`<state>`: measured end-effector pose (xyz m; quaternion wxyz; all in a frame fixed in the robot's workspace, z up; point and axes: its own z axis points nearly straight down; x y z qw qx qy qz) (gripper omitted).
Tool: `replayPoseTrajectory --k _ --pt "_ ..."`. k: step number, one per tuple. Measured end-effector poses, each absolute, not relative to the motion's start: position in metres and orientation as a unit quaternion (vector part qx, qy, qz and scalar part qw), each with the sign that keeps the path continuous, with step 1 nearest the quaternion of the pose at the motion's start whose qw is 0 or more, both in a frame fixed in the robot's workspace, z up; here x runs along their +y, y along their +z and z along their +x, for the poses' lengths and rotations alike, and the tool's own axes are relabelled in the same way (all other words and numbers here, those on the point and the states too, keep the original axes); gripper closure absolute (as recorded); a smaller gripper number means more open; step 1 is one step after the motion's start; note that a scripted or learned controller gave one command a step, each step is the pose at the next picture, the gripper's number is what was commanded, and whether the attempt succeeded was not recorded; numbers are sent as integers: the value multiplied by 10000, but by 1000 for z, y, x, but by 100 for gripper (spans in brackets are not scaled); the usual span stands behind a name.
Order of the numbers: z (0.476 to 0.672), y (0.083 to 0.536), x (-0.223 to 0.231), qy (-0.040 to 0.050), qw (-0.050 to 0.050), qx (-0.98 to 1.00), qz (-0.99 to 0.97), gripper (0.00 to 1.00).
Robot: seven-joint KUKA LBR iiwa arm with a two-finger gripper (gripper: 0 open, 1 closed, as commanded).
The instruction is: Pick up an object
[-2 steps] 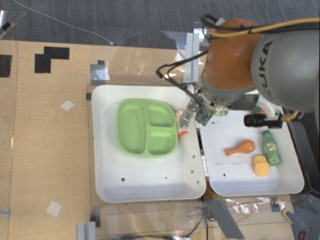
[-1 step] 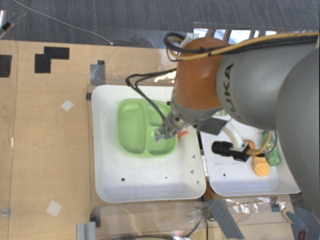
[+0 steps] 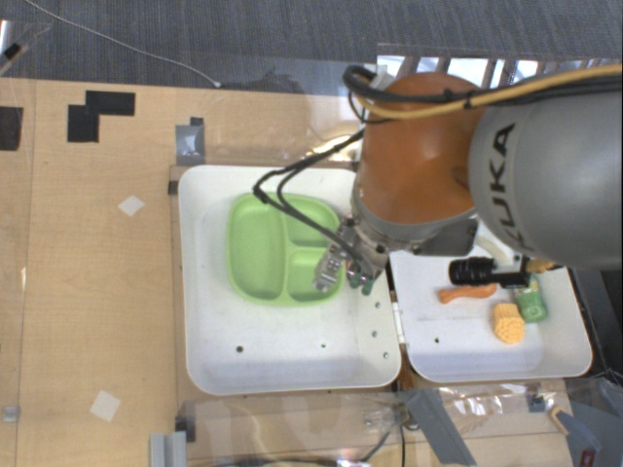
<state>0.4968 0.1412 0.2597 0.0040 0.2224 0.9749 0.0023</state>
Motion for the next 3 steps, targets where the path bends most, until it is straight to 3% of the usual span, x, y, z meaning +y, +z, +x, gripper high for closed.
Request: replayPoseTrajectory --k 1,2,3 --pt "489 249 140 15 42 9999 146 100" --pt "491 261 141 32 87 9999 143 100" --pt "489 247 135 6 44 9791 -2032 100"
